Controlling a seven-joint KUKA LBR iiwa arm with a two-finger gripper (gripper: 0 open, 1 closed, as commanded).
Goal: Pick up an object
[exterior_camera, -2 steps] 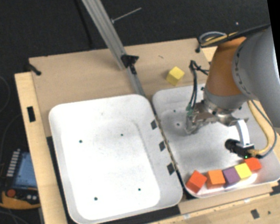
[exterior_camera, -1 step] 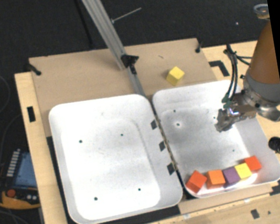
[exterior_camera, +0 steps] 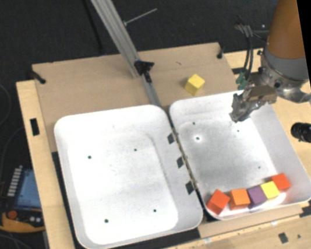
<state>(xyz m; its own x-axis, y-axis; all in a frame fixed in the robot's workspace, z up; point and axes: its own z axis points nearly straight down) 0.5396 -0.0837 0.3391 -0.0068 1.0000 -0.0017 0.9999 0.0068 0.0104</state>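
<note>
My gripper (exterior_camera: pixel 240 110) hung over the far part of the right bin (exterior_camera: pixel 274 130), well apart from the row of blocks (exterior_camera: pixel 249 194) lined up against that bin's near wall, where they had probably slid together. I carried nothing (how wide the gripper stood, I could not tell). A lone yellow cube (exterior_camera: pixel 194 83) sat on the board just beyond the right bin's far rim. I judged the picking not yet begun.
</note>
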